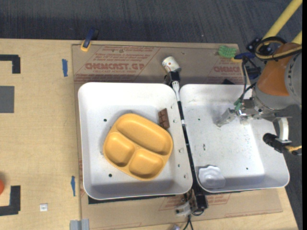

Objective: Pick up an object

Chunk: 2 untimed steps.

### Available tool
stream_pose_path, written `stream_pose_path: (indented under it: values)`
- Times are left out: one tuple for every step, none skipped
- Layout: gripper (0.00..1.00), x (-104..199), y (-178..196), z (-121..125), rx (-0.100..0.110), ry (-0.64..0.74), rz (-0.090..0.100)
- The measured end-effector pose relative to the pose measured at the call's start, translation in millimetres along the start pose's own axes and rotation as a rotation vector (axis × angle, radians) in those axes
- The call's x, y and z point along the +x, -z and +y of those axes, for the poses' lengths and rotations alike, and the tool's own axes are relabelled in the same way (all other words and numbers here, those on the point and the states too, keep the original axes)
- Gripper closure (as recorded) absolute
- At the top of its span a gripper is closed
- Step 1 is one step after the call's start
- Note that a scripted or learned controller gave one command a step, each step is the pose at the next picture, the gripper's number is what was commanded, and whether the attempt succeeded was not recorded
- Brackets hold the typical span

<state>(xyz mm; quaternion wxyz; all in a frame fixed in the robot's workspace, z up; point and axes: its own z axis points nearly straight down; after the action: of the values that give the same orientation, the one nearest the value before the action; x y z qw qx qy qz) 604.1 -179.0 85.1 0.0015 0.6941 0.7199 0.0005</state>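
Dark carpet lies behind your desk [38,128], which bears two white bins side by side so things can be moved between them. Your gripper [224,118] hangs over the right bin [240,147], near its far edge; whether it grips anything, you cannot tell. A clear crumpled item [211,175] lies at that bin's near-left corner. Beyond that bin's left wall, the yellow divided tray [138,145] and a small brown block [163,118] rest in the left bin [96,109].
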Motion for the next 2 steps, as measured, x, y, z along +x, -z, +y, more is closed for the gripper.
stream_pose_path:
  values:
    - [0.00, 21.7, 0.1, 40.3, 0.001, -0.038, 0.001]
    - [0.00, 81.6, 0.4, -34.2, 0.002, 0.109, 0.002]
